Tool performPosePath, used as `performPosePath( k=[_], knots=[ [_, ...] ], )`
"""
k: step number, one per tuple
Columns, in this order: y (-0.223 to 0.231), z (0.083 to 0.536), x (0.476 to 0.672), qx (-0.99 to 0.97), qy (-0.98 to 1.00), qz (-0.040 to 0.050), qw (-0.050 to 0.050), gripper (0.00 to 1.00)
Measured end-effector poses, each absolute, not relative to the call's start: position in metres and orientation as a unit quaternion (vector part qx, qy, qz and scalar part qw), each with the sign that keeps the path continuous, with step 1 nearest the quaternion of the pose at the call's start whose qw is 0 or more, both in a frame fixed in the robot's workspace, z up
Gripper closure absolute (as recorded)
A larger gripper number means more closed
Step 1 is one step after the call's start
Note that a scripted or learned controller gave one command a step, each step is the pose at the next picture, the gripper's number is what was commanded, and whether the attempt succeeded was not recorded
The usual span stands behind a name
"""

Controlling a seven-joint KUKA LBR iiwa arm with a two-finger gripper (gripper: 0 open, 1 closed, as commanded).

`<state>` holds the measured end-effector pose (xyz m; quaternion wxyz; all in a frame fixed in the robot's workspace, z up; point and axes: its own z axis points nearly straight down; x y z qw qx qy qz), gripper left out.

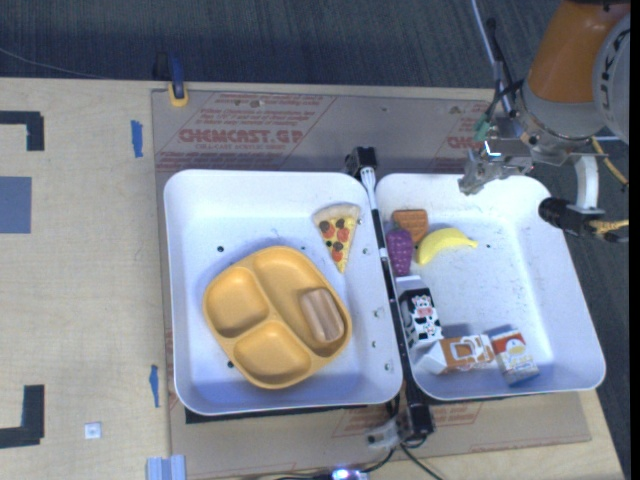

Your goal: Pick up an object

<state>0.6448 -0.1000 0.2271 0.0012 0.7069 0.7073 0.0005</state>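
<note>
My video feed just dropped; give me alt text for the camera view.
The claw hangs over the right bin's far edge, holding nothing visible; that bin holds a banana, purple toy and small cartons. The left bin holds a yellow divided plate and pizza slice.

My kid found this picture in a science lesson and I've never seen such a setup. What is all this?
One camera looks down at a slant on a bench with two shallow white bins. The grey arm with an orange band, reaching in from the right, is a robot; its gripper hangs over the right bin, holding nothing. The left bin holds a yellow divided plastic tray with a toy hot dog, plus a toy pizza slice. The right bin holds a yellow toy banana, a purple toy and small cartons.
</note>
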Motion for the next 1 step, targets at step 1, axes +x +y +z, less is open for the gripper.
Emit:
performPosePath(
  k=[1],
  knots=[
    [-0.1107,0.1814,0.6468,0.707,0.707,-0.0008,-0.001,1.0]
  ],
)
